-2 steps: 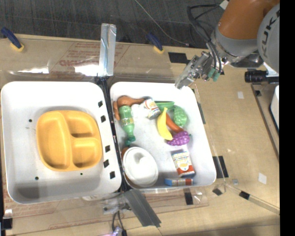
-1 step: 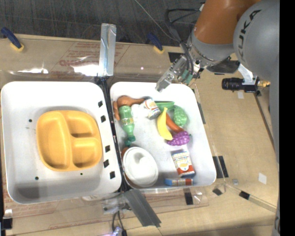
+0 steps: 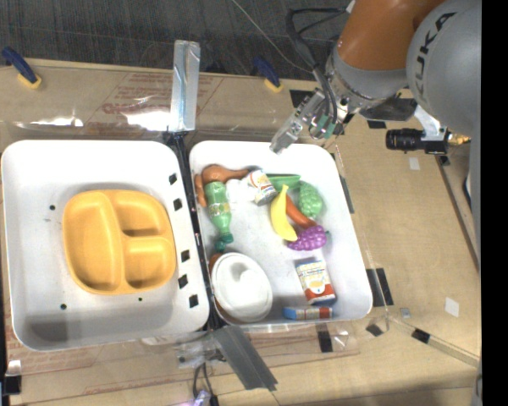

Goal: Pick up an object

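Yellow plastic banana point(image 3: 279, 214) lies mid right white bin point(image 3: 349, 252), among green bottle point(image 3: 218, 214), purple grapes point(image 3: 307, 239), white bowl point(image 3: 241, 284). Grey arm point(image 3: 389, 41) slants in from upper right; pincer point(image 3: 286, 139) hangs over the bin's upper rim, above the banana, holding nothing. Finger gap too blurred; cannot tell whether parted.

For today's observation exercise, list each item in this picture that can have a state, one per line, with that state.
tool: above the right bin's far rim, holding nothing.
yellow tray: flat in the left bin, compartments bare.
green bottle: lying on its side.
white bowl: upright.
banana: lying among the toy food.
juice carton: lying flat.
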